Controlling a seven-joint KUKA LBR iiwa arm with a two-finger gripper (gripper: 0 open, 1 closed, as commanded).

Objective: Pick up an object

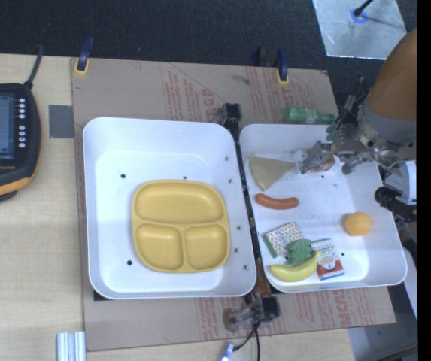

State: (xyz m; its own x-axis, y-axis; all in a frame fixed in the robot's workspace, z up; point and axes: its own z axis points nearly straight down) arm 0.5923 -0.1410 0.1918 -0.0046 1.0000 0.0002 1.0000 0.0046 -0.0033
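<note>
From the overhead camera, you see the gripper [319, 159] low in the right bin [380, 277], beside the tan wedge [269, 171]; something reddish sits at its tips. Expect a glancing miss, nudging the wedge toward the sausage [277, 201].

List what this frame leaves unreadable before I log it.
- Gripper, camera view: fingers too small and cluttered to read, and a reddish bit beside them can't be identified.
- Small card and box: print too small.
- Broccoli covers part of the banana.
</note>
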